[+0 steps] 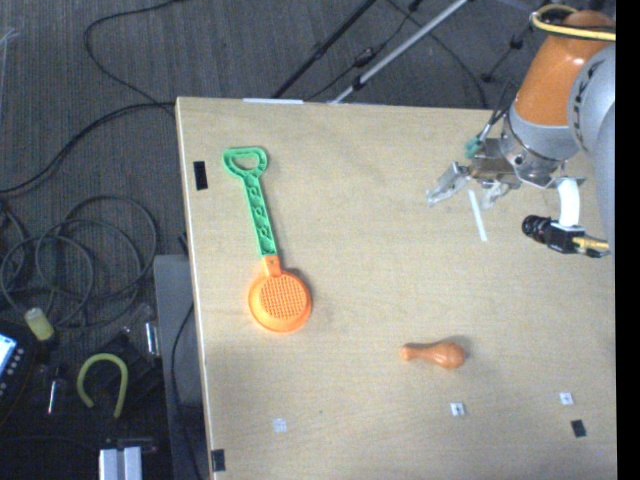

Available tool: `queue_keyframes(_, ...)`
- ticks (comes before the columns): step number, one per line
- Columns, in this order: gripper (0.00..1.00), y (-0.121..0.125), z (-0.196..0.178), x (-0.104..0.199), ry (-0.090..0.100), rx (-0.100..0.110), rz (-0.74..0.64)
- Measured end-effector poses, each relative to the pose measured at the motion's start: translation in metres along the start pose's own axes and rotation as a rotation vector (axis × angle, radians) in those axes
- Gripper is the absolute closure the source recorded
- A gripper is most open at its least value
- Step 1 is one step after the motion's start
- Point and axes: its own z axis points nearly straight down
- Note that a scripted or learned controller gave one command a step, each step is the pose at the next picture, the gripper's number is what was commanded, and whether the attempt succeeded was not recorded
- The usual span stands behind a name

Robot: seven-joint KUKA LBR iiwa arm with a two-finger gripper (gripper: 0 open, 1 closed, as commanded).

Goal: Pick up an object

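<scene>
A toy strainer (268,258) lies on the left part of the tan bench top (380,268); it has a green handle pointing to the far side and a round orange mesh head. A small orange drumstick-shaped piece (437,353) rests near the front middle. My gripper (458,208) hangs over the far right of the bench, below the orange wrist band (562,73). Its fingers (440,190) are spread open with nothing between them. It is well apart from both objects, the drumstick piece being the closer one.
Small black and white markers (457,408) dot the bench's front right and left edge. Off the bench's left edge lie dark floor, coiled cables (80,248) and a yellow-green hook (102,373). Stand legs (420,28) cross the floor behind the bench.
</scene>
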Motion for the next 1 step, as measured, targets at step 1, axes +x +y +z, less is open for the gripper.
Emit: queue_keyframes(1,0.00,0.0144,0.0286,-0.0423,-0.004,-0.001,-0.085)
